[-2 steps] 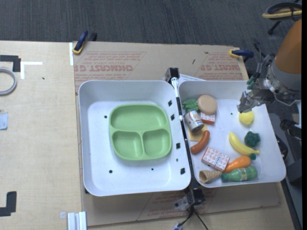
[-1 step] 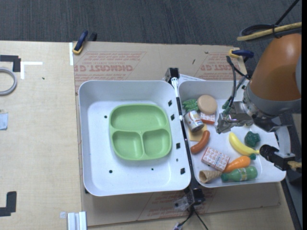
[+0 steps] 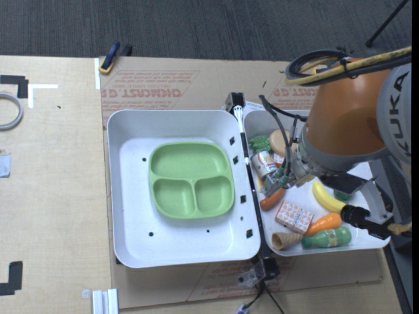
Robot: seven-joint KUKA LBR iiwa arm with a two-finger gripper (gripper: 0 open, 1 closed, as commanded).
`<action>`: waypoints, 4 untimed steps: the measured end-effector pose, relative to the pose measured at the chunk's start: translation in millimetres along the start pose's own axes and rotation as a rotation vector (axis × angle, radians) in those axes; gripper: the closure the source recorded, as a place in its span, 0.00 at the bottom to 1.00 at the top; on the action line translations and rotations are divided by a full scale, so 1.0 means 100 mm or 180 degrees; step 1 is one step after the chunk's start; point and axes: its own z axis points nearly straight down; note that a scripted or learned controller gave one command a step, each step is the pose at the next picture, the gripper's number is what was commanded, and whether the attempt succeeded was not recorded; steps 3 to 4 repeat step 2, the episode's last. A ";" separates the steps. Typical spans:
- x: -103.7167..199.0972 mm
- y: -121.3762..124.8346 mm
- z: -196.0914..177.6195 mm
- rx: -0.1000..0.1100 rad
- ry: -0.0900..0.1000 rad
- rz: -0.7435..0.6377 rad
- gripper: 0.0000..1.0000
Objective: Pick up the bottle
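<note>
Lying on its side: the green bottle (image 3: 327,239) rests against the near wall of the right bin (image 3: 376,244), toward that bin's near right corner.
Bottle's neighbours: one orange carrot (image 3: 325,223) touches it on the far side; one waffle cone (image 3: 285,241) lies just beside its left end; one pink patterned box (image 3: 293,216) sits just beyond the cone.
Room around the bottle: its near side is shut in by the bin wall, and its far side is crowded by the carrot; a little bare white floor shows to its right.
Other items in the right bin: one yellow banana (image 3: 327,197), one red-orange pepper-like piece (image 3: 271,199), and a tangle of small packets (image 3: 264,162) near the far left, too jumbled to count.
Arm: the grey and orange arm (image 3: 347,116) hangs over the far half of the right bin, well apart from the bottle.
Gripper: the gripper (image 3: 288,175) sits low among the packets; whether it is spread or pressed together cannot be told.
Left bin: the left bin (image 3: 131,241) holds one green three-compartment tray (image 3: 192,179), with bare white floor all around it.
Counter: brown cardboard (image 3: 150,84) lies under both bins.
</note>
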 end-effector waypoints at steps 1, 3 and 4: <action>0.39 0.19 0.39 0.0002 0.0000 -0.0046 1.00; 1.01 0.48 0.29 -0.0001 -0.0002 -0.0005 1.00; 1.01 0.48 0.29 -0.0001 -0.0002 -0.0005 1.00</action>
